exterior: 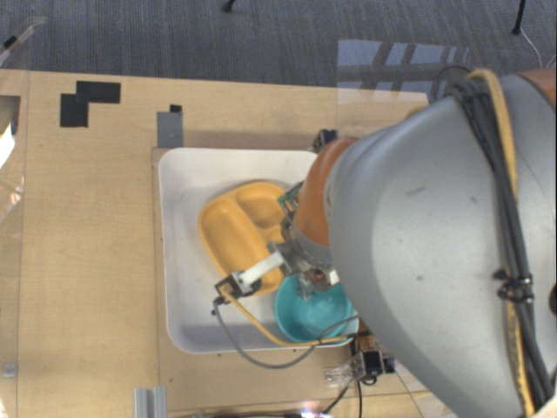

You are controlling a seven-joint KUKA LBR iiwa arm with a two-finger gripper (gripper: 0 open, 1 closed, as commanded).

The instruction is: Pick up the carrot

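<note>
The gripper (306, 279) hangs over the teal bowl (300, 319) beside the yellow dish (233, 229); its opening I cannot tell, nor where the carrot lies. A carrot is likely light, stiff, smooth: grip mid-length

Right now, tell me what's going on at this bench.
A grey robot arm reaches in from the right and hangs low over a white bin, covering much of it. Its gripper sits at the near rim of a teal bowl, just beside a yellow dish that lies in the same bin. Whether the gripper has hold of anything cannot be told from this view.
</note>
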